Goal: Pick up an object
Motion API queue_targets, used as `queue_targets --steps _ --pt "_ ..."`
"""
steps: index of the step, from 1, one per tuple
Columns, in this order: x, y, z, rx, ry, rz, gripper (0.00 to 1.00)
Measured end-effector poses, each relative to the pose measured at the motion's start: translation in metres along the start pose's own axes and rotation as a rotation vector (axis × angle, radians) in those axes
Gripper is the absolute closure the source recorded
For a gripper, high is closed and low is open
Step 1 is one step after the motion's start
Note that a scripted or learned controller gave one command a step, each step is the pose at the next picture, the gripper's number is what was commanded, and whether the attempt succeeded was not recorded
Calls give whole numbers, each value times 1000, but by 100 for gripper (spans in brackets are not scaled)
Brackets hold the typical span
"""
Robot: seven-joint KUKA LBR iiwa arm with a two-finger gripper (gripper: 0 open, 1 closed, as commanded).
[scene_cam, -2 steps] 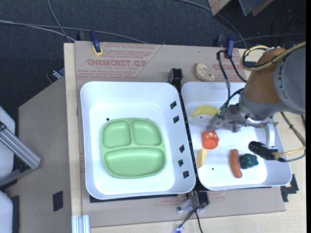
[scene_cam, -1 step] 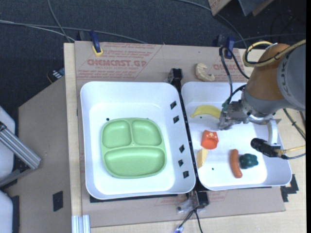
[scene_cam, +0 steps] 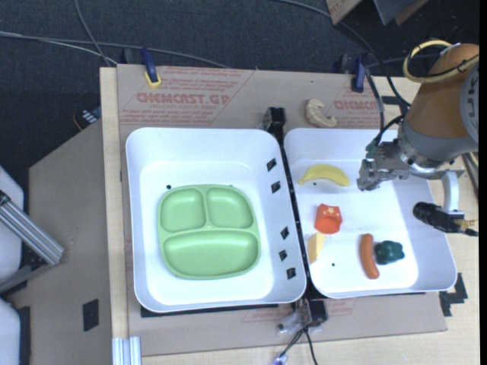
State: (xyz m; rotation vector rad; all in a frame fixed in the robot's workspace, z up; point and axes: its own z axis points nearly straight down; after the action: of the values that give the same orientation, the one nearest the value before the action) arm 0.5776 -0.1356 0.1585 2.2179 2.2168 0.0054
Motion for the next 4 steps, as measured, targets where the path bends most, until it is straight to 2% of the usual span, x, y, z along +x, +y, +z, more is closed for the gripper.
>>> queue_targets --steps 2,4 --pt "-6 -4 -100 -1 0 -2 100" --pt "99 0 -95 9 4 -5 100"
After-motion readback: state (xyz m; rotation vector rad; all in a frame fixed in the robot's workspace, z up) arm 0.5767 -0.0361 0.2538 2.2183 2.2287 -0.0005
